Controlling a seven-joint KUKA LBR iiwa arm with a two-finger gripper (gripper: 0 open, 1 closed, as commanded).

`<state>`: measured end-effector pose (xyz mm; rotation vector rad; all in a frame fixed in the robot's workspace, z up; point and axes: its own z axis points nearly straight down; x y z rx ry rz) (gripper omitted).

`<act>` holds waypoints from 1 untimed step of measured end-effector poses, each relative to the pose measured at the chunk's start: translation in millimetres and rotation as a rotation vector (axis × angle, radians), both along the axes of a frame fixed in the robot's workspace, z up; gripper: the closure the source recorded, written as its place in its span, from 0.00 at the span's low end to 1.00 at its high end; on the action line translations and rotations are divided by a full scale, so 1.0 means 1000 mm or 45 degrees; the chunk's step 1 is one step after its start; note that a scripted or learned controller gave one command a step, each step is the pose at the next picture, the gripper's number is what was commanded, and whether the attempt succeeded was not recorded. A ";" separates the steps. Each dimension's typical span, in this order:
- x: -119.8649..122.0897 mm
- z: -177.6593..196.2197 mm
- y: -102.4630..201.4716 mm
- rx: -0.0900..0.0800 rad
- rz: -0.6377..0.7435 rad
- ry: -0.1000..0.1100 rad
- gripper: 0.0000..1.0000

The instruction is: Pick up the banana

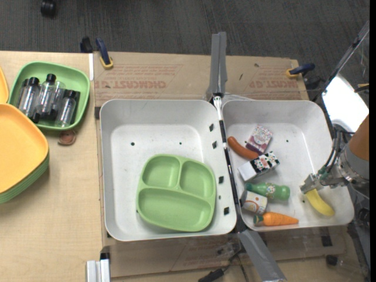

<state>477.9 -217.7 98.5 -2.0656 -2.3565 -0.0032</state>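
nearest the camera, the right bin (305,113) holds a carrot (277,219) along its front wall, with a small printed carton (253,203) just behind it and a green bottle (269,191) lying on its side beside that. the banana (320,203) lies in the front right corner of this bin, close to the right wall, its upper end under the gripper (312,184). the gripper sits low over that end and seems to touch it; whether its fingers are apart or together cannot be told, since they are small and blurred against the bin floor, and the banana is not seen clamped between them. further back in the same bin are a black and white box (261,165), an orange-red sausage shape (241,148) and a small pink and white packet (259,138). the left bin (117,122) holds a green divided plate (176,191) lying flat toward its front right. on the bench to the far left, a stack of orange plates (17,157) sits beside a green tray (79,87) that carries several clear bottles with black caps (47,100).
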 end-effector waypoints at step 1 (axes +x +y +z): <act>0.029 0.094 0.010 -0.009 0.030 -0.005 1.00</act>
